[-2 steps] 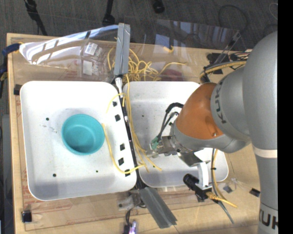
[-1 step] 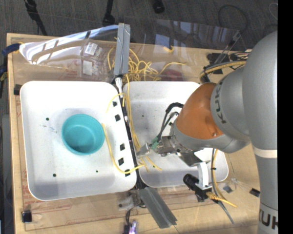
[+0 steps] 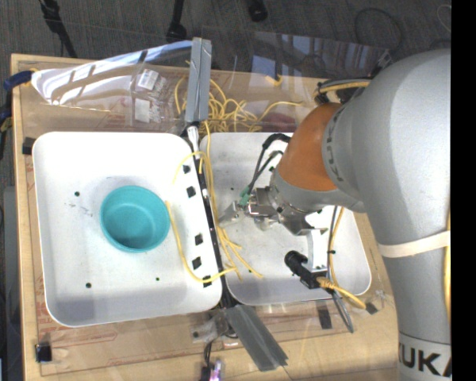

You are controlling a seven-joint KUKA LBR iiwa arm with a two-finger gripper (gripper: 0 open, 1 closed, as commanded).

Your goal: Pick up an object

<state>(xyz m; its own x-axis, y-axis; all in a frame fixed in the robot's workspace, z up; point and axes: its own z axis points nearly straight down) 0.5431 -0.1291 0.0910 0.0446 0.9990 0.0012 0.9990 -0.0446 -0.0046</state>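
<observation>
We count two white bins on the bench point(image 3: 22, 236), one left bin point(image 3: 63, 292) and one right bin point(image 3: 274, 290), standing side by side with their inner rims touching. There is one arm point(image 3: 397, 149) with one orange band point(image 3: 309, 153), and it carries one gripper point(image 3: 244, 206).

The left bin holds exactly one thing, a teal bowl point(image 3: 135, 218). The bowl stands upright with its opening up, a little left of the middle of the bin floor and well apart from the gripper.

The right bin holds a small bunch of loose yellow strands point(image 3: 236, 256). They are thin and they cross each other, so we cannot give their exact number. They lie on the floor near the front left corner of this bin, just beside the shared rim.

The gripper hangs low over the left half of the right bin, near the strands and a little behind them. We cannot tell if it is spread or pressed together, and we see nothing held in it.

Behind both bins, on the bench, lies one more tangle of yellow strands point(image 3: 222, 111), and left of it one clear plastic piece point(image 3: 147, 94)
</observation>
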